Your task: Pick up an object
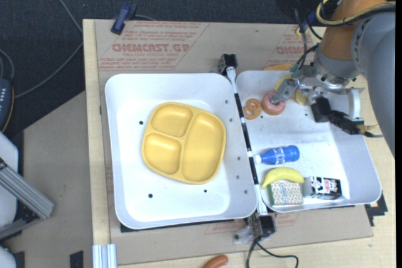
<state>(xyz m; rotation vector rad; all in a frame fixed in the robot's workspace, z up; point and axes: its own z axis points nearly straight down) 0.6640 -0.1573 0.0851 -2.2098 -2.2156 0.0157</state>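
The gripper (290,88) is poised at upper right beside the pink donut (274,103). Its grip state cannot be told. The donut's rim should be straddled squarely before lifting.

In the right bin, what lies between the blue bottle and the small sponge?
In the camera view, a yellow banana lies between the blue bottle and the sponge.
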